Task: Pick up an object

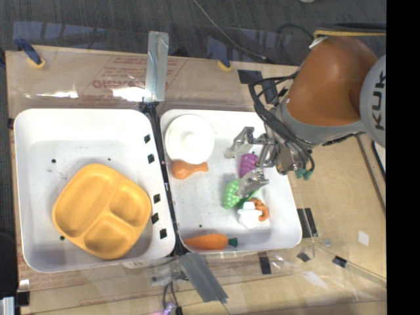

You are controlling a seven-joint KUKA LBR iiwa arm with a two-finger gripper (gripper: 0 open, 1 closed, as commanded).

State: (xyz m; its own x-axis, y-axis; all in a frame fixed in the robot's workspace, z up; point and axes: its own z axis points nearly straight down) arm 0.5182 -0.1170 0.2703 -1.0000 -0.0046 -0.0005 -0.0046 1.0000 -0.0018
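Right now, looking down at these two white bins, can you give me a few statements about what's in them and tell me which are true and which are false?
1. The yellow divided plate lies in the left bin. True.
2. The carrot lies near the right bin's front edge. True.
3. The white bowl sits in the left bin. False: it is in the right bin, at its back left corner.
4. The gripper hangs over the yellow plate. False: it is over the right bin, by the purple grapes and green grapes.
5. The carrot is on the plate. False: it lies on the floor of the right bin.
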